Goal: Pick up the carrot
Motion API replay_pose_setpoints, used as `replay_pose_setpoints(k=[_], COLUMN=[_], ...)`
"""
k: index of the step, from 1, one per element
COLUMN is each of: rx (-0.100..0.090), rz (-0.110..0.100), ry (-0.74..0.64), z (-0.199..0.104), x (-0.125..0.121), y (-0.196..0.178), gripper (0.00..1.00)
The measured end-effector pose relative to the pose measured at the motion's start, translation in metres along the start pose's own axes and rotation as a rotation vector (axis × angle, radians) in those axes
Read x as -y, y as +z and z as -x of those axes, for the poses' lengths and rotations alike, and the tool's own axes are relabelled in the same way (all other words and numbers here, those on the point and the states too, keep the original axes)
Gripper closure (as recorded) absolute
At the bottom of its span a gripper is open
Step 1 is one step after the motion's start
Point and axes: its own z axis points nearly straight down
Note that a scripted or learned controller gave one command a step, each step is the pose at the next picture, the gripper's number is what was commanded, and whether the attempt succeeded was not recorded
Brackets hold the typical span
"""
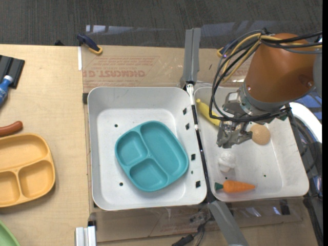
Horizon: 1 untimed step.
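Gripper (228, 139) hangs over the middle of the right bin (287, 188), below the orange-banded wrist. From here the fingers read as one dark, blurred cluster; cannot tell whether they stand wide or narrow. Nothing visibly between them.

Just beside the gripper, on its right: a tan egg-shaped item (260, 135). Just below it: a small white lumpy object (226, 161), identity unclear. Behind it, toward the bin's far-left corner: a yellow banana-like piece (206, 110), partly hidden by cables.

Carrot (237, 186) lies flat near the front wall of the right bin, long axis roughly along that wall, green stub to the left, orange tip to the right. Apart from the gripper, with the white object between them.

Left bin (102, 117) holds a teal divided plate (151, 155).

Judgement on handling: looks like a toy carrot, so probably light, rigid, smooth-skinned and tapered, apt to squirt out toward the thin end or roll. Best hold: across the thick part near the green end, fingers closing square to the long axis. The front wall close by may crowd one finger.
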Motion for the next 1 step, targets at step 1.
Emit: replay_pose_setpoints(k=[1], rx=[0.003], rz=[-0.005], ry=[0.26], z=[-0.0053], x=[0.0791], y=[-0.059], gripper=[1.0])
